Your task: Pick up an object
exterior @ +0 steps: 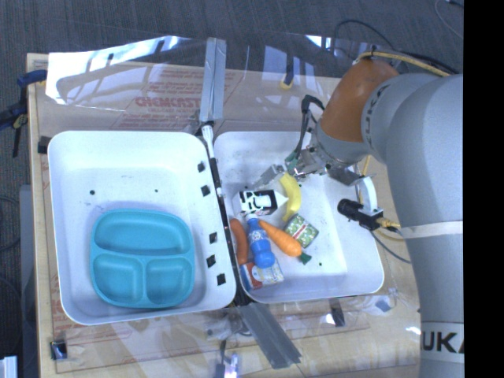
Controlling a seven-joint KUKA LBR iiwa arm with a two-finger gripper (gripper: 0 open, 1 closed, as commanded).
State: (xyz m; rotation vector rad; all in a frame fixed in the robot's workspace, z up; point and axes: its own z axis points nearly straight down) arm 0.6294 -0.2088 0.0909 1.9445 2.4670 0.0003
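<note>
The right bin holds a small heap of objects. A yellow banana lies near its middle, beside a black and white item. Below them sit an orange carrot, a green packet, a blue bottle and a reddish stick along the divider. My gripper is low over the bin's upper middle, right above the banana's top end. It stands open, and I see nothing between its fingers.
The left bin holds a blue divided tray at its lower half. The arm's grey body and orange band cover the right bin's far right corner. A black cable plug hangs over the right rim.
</note>
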